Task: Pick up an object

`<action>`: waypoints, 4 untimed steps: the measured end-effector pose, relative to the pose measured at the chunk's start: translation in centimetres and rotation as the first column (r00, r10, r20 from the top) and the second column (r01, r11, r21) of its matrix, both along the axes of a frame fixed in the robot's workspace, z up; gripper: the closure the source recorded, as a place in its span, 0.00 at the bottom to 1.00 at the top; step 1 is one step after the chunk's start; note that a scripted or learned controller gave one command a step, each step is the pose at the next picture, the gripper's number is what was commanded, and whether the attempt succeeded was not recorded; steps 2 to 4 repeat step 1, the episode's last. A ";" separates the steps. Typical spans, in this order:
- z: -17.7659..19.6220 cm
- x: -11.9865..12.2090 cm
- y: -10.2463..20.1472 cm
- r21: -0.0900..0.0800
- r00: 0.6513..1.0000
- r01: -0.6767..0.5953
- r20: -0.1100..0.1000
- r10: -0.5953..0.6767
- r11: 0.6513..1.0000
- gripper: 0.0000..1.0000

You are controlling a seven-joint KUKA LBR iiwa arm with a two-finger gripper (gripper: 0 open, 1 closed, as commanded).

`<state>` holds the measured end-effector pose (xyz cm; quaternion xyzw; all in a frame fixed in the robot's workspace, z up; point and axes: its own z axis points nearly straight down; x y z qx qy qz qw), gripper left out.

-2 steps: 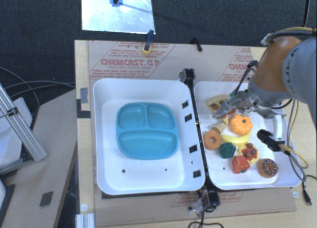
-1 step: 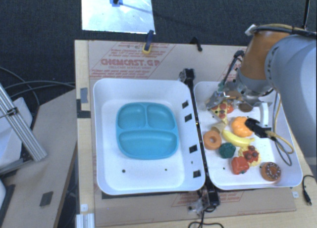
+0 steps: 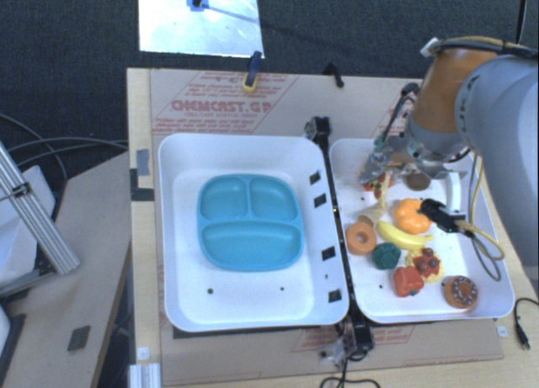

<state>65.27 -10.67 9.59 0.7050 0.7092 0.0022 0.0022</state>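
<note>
Camera view: end effector (image 3: 378,169) low in right bin (image 3: 497,294); grip state indiscernible

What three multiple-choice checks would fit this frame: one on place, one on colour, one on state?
1. Where does the divided plate lie?
A. In the left bin
B. In the right bin among the toy food
C. On the cardboard above the bins

2. What colour is the plate?
A. Red
B. Light blue
C. Yellow

3. How does the banana stand to the tool?
A. Lifted clear of the bin
B. Lying in the right bin, apart from the tool
C. Resting on the plate

Answers:
1 A: the plate sits on the left bin's floor, by itself.
2 B: its three compartments are all light blue.
3 B: the banana lies beside the donut and the orange, while the tool hangs over the bin's upper left corner.
</note>
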 end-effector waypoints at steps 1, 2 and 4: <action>9.6 1.9 6.9 0.003 1.000 -0.006 0.008 0.006 1.000 1.00; 9.6 1.9 6.9 0.003 1.000 -0.006 0.008 0.006 1.000 1.00; 9.6 1.9 6.9 0.003 1.000 -0.006 0.008 0.006 1.000 1.00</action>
